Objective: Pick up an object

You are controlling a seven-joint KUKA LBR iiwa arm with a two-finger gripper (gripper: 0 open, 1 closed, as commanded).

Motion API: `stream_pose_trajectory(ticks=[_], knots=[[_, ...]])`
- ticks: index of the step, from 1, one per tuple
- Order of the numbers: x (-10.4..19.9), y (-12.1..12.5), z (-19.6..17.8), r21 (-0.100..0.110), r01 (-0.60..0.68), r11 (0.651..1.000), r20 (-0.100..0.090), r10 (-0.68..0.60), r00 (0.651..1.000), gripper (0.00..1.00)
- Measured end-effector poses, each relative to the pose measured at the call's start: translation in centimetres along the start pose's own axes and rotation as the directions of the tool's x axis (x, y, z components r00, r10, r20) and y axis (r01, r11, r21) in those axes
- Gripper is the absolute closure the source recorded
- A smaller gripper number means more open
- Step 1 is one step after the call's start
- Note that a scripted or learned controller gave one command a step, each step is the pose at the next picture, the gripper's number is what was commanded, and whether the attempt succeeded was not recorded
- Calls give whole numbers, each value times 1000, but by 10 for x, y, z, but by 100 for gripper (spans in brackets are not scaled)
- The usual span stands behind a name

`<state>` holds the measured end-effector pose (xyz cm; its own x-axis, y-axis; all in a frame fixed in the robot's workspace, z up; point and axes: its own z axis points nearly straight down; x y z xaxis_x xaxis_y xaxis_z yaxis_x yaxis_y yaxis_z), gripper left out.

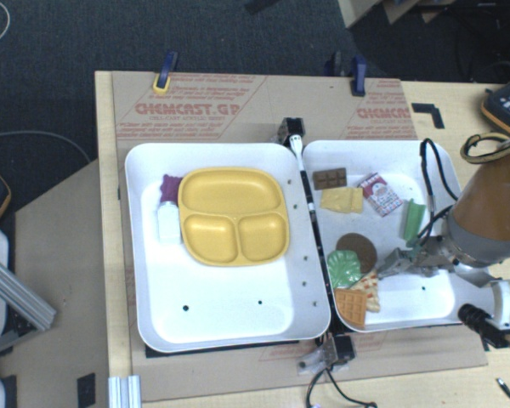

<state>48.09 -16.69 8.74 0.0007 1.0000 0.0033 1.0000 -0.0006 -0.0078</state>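
Observation:
The right bin (416,300) holds a brown chocolate bar (329,178), a yellow cheese wedge (342,200), a red and white packet (380,194), a green block (414,220), a brown round cookie (357,249), a green lettuce leaf (343,269) and a waffle-like piece (357,303). My gripper (389,264) sits low in this bin, pointing left, just right of the cookie and the leaf. The green block lies just behind it. Nothing shows as lifted.
In the left bin (221,313) lie a yellow divided plate (234,215) and a white bottle with a purple cap (167,212) along its left side. A black cable (427,164) loops over the right bin's far right. Clamps (163,75) stand on the bench's back edge.

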Motion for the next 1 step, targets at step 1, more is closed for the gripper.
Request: stream_pose_trajectory(ticks=[1], knots=[[1,0,3,-4,0,1000,1,0,1000,0]])
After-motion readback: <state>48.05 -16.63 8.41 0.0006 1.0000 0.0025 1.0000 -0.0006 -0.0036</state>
